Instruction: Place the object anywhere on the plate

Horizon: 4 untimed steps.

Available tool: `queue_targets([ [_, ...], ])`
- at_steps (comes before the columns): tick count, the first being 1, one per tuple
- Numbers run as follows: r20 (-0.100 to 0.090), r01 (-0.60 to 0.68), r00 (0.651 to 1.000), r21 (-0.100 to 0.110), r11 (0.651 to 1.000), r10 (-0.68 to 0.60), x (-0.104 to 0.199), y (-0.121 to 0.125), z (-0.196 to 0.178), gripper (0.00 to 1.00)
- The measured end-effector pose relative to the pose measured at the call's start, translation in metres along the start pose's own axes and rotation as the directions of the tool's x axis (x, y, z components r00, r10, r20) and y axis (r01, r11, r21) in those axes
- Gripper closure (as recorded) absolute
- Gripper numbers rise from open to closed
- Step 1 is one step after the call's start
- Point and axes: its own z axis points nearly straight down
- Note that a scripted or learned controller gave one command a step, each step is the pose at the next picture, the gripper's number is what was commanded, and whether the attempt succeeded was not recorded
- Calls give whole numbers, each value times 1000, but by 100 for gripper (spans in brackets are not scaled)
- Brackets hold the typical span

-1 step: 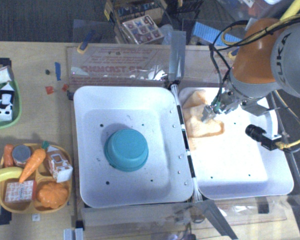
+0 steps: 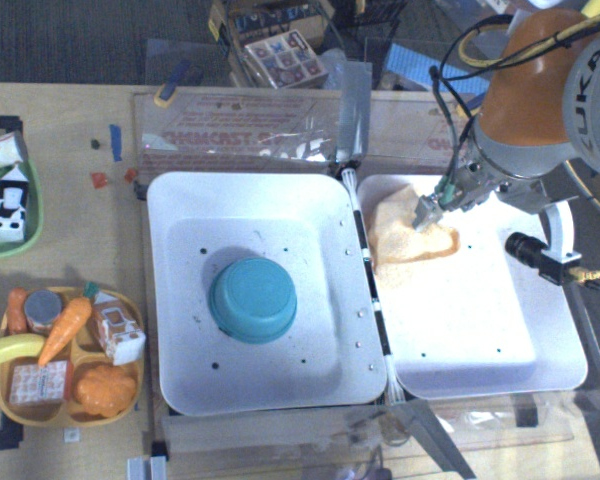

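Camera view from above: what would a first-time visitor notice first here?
A teal plate lies face-down in the left bin. In the right bin, the grey-and-orange arm lowers its pincer onto a tan, bread-like object. A yellow tray of toy food sits far left.

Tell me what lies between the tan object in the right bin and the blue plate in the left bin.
The two bins' raised rims, meeting between them, separate the tan object from the blue plate. Nothing else visible lies on that path. The tool sits at the object's upper edge.
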Motion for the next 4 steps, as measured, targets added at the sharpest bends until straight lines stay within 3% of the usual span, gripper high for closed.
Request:
queue_targets([
  [1, -2, 390, 921, 0, 921, -390, 52, 6, 8, 100],
  [2, -1, 716, 698, -2, 698, -716, 96, 12, 13, 100],
  [3, 3, 904, 428, -4, 428, -904, 138, 30, 6, 100],
  [4, 1, 906, 422, -3, 422, -906, 190, 36, 1, 100],
])
